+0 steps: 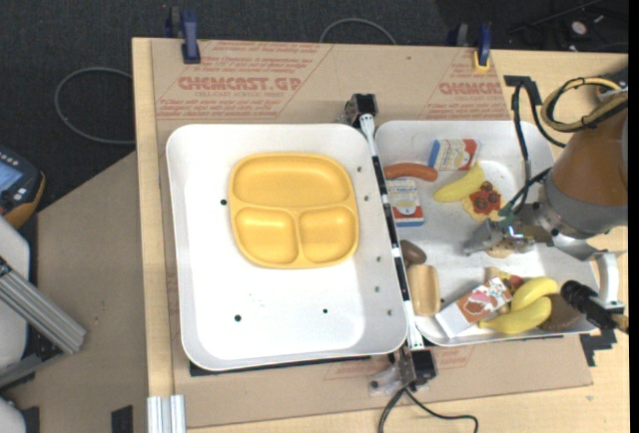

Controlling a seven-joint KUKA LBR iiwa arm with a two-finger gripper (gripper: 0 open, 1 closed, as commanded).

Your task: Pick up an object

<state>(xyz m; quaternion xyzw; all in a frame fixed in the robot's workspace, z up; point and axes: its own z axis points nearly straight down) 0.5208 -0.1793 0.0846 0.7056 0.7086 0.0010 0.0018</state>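
The arm came in from the right, orange band above the wrist, and the gripper [496,239] sat low in the right bin [419,140], near its middle. Whether it was clenched or released could not be told from this slant; nothing showed clearly as grasped.

The pickable items were small toy foods, bright and plasticky. A red sausage [410,172] lay near the bin's far left, with a small red, white and blue carton [452,155] just beside it. Below the sausage rested a little white and red box [404,201]. A yellow banana [460,187] curved beside a red strawberry-like piece [486,201], the two touching or nearly so, just up and left of the gripper. Along the bin's left wall sat a brown lump [411,252] and, nearer the camera, a tan cylinder [424,288]. At the near edge a second banana [526,307] lay against a red and white packet [484,301].

The left bin [200,221] held a yellow divided tray [294,209], one wide compartment at the far side and two smaller ones in front, sitting in the bin's far half. Both bins rested side by side on a brown board [250,82] clamped with blue clips.
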